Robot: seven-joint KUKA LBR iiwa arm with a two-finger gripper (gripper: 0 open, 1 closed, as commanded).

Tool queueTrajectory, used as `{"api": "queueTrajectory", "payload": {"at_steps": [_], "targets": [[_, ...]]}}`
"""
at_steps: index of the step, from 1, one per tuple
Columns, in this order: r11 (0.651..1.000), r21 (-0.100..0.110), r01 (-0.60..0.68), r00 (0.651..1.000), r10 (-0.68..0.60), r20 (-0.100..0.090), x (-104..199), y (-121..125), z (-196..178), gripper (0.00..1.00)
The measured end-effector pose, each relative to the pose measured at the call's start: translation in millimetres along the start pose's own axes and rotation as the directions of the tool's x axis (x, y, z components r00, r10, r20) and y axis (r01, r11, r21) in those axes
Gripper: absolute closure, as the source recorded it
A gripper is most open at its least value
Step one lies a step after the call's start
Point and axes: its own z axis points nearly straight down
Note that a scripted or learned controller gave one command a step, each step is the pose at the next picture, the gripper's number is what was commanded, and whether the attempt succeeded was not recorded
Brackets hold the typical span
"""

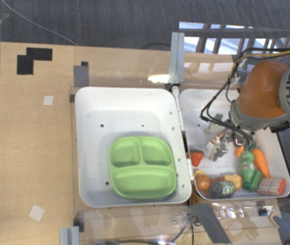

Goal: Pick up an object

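My gripper (219,148) hangs inside the right bin (193,111), under the orange band of the arm (259,88). Its fingers point down at bare bin floor, with a small gap between them and nothing in it. A red strawberry-like piece (196,157) lies just to its left. A green bottle (247,165) and an orange carrot (260,160) lie to its right. Along the bin's front edge sit an orange ball (202,182), a dark roundish item (221,189), a yellow piece (233,180) and a pink-red box (270,186).
The left bin (99,106) holds a green divided plate (142,166) toward its front. A metal divider (181,131) separates the two bins. Black cables (221,98) loop from the arm over the right bin's back half.
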Motion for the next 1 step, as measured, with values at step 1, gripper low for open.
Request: {"api": "queueTrajectory", "payload": {"at_steps": [1], "targets": [[1.0,0.0,0.022,1.0,-0.022,0.001,18.2,-20.1,-0.7,0.0]]}}
